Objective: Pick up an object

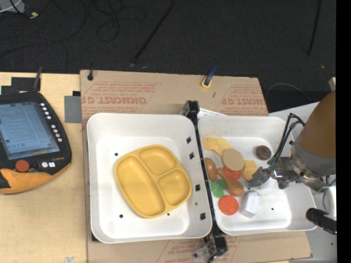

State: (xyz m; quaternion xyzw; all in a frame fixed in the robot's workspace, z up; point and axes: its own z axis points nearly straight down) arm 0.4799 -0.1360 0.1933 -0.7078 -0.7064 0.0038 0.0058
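Camera view: looked down at a slant on a bench with two white bins side by side on cardboard.
Left bin (pixel 104 147): held a yellow divided tray (pixel 152 178), lying flat near the middle with three compartments showing.
Right bin (pixel 274 215): held a cluster of small things toward its left half.
Cluster: a pale yellow piece (pixel 217 144) lay at the top; a tan disc (pixel 232 159) sat just below it over a red piece (pixel 232 173); two brown oblongs (pixel 210 169) and (pixel 235 187) lay beside them; a green piece (pixel 218 188) lay near the divider; an orange ball (pixel 228 205) sat toward the front; a white cup (pixel 250 204) lay tilted just right of the ball; a small yellow piece (pixel 250 169) lay right of the disc; a dark brown round (pixel 264 152) sat apart toward the back right.
Arm (pixel 321 133): reached in from the right, its brown-orange band above the right bin's edge.
Gripper (pixel 259 178): hung low over the right bin, just right of the cluster and above the cup.
Fingers: I could not tell whether they were spread or closed; nothing was seen between them.
Pendant (pixel 30 141): a control tablet with a lit screen lay on the bench, well left of the bins.
Clip (pixel 208 78): a yellow and blue clip sat at the cardboard's back edge.
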